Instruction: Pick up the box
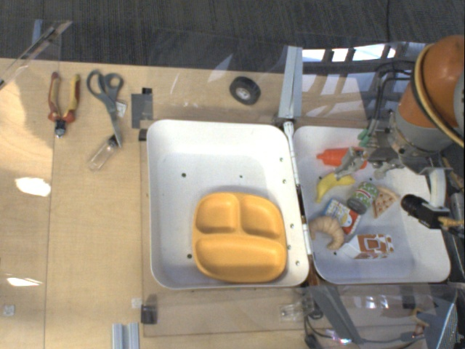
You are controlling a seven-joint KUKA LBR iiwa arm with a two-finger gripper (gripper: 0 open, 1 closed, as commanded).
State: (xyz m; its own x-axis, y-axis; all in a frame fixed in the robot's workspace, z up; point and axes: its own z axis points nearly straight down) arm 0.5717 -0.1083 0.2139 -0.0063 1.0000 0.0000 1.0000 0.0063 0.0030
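On the bench's far left lie red-handled pliers (59,102) and grey scissors (109,100), with a dark roll of tape (245,89) farther along near the top edge. The left bin (167,195) holds a yellow divided tray (240,236), set toward its near right corner. The right bin (436,257) carries a cluster of small things: an orange piece (332,156) at the top, a banana (330,185) below it, a croissant (330,230) near the bin's left wall, a small can with a green label (363,195) and a pizza slice (383,201) beside it. The box (375,245), white with brown print, lies flat toward the near side of this bin, just right of the croissant. The gripper (378,155) hangs over the upper part of the same bin, beyond the box and apart from it, with the can and pizza slice between them. Its metal parts blur into cables and the grey wrist, so whether the claw is spread or closed cannot be told. The arm (439,86) is cut off at the right edge
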